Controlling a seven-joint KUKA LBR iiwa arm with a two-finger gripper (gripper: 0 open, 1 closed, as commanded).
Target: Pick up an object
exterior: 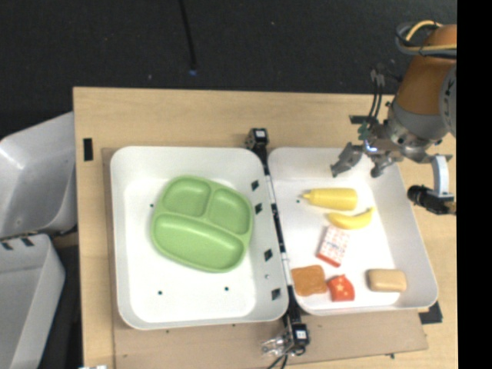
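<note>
Gripper hangs over the far right corner of the right bin, fingers spread apart, nothing between them. Right bin contents: yellow mustard bottle lying on its side, banana just beside it, red-and-white carton, brown bread slice touching a red piece, tan loaf at the near right. Left bin holds a green divided plate; both bins sit on the counter.
</note>
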